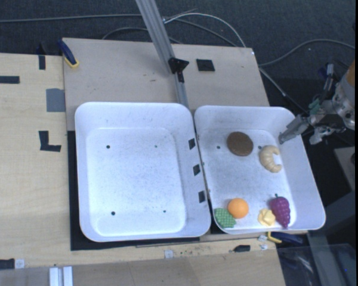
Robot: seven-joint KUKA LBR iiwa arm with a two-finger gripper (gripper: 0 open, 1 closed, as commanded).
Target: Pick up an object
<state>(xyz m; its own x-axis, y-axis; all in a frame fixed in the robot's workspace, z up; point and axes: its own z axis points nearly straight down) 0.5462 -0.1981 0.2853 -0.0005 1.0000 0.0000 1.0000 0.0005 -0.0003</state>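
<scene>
— Green toy (225, 218), orange (238, 208), yellow piece (267, 217), grapes (280, 211) crowd the near edge. And the gripper (302, 131)?

— Fingers parted, empty, above the right bin (298, 177) rim. Croissant (271, 158) lies just down-left, brown disc (240, 143) beyond.

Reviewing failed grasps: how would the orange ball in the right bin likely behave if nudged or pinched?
The orange ball looks round and smooth, so it would probably roll when nudged. It sits beside the green piece, which may block rolling that way. Fingers could slip off its curve.

Single fixed camera, high above bench, angled down, both bins (194, 130) visible
</scene>
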